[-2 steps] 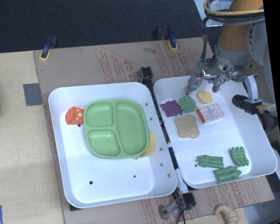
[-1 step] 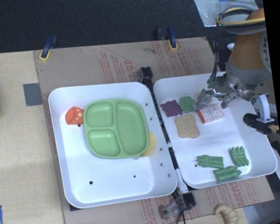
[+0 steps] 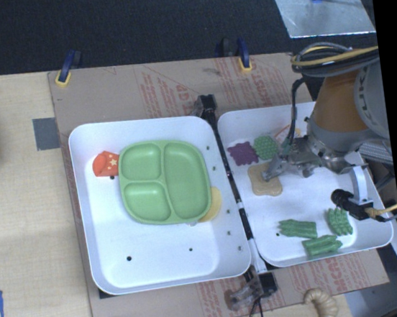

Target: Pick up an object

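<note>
Arm reaching into the right-hand bin, over the small toys.

At the frame's right, the grey-and-orange arm (image 3: 337,110) reaches over the right bin (image 3: 369,244). The left bin (image 3: 98,225) holds a green divided plate (image 3: 164,181) with a red piece (image 3: 104,163) at its upper left and a yellow piece (image 3: 215,204) under its lower right edge. The gripper (image 3: 273,170) sits over a tan flat piece (image 3: 266,184); whether its fingers are apart or together cannot be told. Near it lie a purple piece (image 3: 242,153) and a green round one (image 3: 265,145); three more green pieces (image 3: 298,229) lie along the bin's lower part.
</note>
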`<state>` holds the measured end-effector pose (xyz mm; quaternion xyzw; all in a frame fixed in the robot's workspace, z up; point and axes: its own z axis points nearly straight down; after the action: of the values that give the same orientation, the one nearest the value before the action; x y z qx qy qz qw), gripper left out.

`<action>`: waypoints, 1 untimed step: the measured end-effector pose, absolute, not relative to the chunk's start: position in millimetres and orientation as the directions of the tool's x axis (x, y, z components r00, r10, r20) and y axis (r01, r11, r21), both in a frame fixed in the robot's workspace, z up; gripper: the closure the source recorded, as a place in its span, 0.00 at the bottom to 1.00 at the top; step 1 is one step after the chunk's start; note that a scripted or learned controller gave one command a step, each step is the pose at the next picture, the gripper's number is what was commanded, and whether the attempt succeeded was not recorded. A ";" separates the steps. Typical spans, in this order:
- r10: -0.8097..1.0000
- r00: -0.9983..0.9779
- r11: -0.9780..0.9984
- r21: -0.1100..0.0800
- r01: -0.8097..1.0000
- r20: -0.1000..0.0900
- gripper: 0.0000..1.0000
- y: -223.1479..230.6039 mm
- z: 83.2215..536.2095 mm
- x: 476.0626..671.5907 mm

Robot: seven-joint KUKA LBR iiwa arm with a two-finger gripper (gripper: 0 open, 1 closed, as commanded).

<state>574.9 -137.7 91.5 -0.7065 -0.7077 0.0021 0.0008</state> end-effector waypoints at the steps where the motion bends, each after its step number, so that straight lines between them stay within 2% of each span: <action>1: 1.000 -0.008 0.008 0.003 1.000 0.000 0.00 -99.4 93.2 639.9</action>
<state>639.9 -99.4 93.2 -0.7042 -0.7100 -0.0013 -0.0011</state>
